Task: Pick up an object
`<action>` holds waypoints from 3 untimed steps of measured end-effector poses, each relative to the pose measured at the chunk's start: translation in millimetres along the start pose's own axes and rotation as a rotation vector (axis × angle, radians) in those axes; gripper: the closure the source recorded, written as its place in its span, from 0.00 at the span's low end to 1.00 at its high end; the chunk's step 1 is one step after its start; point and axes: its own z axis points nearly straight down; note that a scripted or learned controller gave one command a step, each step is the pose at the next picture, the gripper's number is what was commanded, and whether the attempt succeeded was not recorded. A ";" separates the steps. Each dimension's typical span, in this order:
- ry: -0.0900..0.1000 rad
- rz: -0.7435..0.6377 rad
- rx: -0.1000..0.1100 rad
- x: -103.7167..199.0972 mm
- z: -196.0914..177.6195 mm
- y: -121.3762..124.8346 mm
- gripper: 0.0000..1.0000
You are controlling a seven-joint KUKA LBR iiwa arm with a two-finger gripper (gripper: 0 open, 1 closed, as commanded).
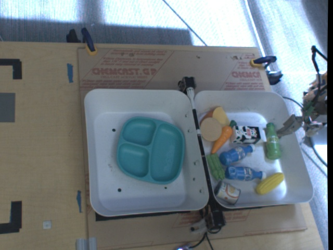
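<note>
The right bin (297, 189) holds several toy foods. A green bottle (271, 142) stands near the bin's right wall. To its left are a black-and-white milk carton (245, 134), a carrot (223, 137) and a tan round piece (210, 128). Two blue bottles (235, 154) (244, 173), a yellow corn cob (269, 183), a green pickle (216, 166) and a small can (227, 191) lie lower down. My gripper (289, 125) reaches in over the right rim, just right of and above the green bottle, and nothing shows in it.
The left bin (99, 139) holds a teal divided plate (151, 150). A black clip (186, 84) sits at the top of the seam between the bins. Clamps (265, 62) hold the cardboard sheet at the back.
</note>
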 end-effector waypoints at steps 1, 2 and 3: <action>-0.005 -0.006 -0.026 7.3 138.9 82.2 0.00; -0.002 -0.166 -0.006 62.1 159.7 128.2 0.00; -0.001 -0.326 -0.003 84.4 161.0 58.7 0.00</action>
